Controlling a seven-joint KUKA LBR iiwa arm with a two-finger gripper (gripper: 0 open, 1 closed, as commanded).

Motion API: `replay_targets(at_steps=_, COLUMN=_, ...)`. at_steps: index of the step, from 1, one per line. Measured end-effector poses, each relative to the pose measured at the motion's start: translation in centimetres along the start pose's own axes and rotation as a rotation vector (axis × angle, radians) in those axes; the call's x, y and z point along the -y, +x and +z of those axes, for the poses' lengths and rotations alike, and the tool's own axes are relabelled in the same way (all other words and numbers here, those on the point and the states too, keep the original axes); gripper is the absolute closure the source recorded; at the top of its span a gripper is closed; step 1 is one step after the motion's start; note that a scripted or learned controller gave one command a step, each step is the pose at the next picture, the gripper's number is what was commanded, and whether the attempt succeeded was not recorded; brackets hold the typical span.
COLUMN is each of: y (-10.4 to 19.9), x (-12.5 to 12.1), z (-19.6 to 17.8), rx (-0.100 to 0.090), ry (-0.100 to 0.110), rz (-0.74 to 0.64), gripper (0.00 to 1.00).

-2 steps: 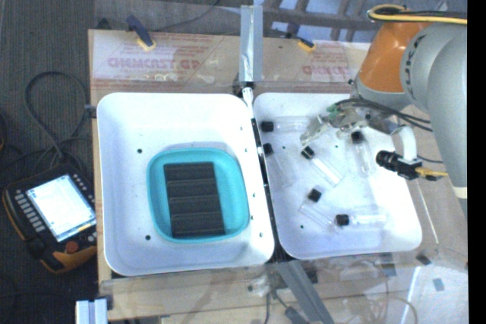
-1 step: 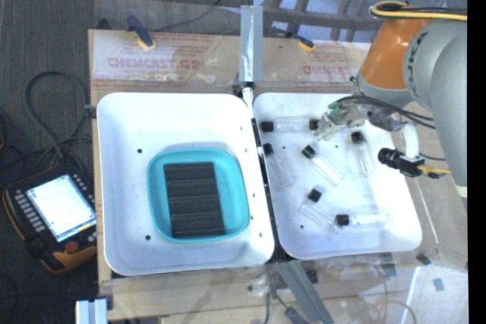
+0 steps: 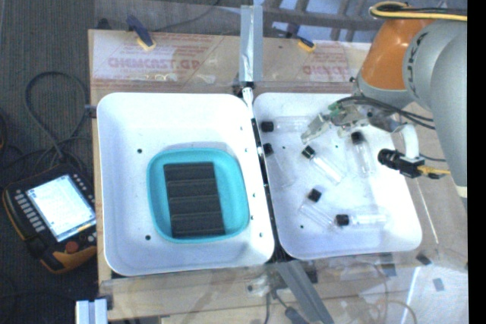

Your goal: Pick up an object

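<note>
Several clear vials with black caps lie scattered in the right bin [image 3: 402,235]. One vial [image 3: 282,124] is at the far left, one vial [image 3: 323,165] near the middle, and another vial [image 3: 360,221] at the front. My gripper [image 3: 331,118] hangs low over the bin's far side, reaching in from the right beneath the orange band [image 3: 383,57]. It is just above and left of a vial [image 3: 359,153] with its cap towards the back. Nothing can be made out in its grasp.
The left bin [image 3: 121,133] holds a teal tray [image 3: 156,193] with a black ribbed insert. A pendant with a lit screen [image 3: 57,209] lies on the floor to the left. Black and yellow cables [image 3: 406,162] run along the right bin's right edge.
</note>
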State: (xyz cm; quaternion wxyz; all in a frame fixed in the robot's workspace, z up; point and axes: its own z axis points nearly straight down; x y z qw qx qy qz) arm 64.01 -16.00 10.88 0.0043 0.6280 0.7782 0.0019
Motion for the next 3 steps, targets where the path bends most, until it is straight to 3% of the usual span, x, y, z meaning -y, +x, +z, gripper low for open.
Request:
replay_targets(at_steps=1, y=1.7, x=2.3, z=1.8, rx=0.005, ry=-0.003, rz=-0.021, gripper=0.00)
replay_targets(at_steps=2, y=1.7, x=2.2, z=0.8, rx=0.004, ry=-0.007, rz=-0.020, gripper=1.00)
replay_targets(at_steps=3, y=7.5, x=-2.8, z=-7.5, rx=-0.003, ry=0.008, rz=0.020, gripper=1.00)
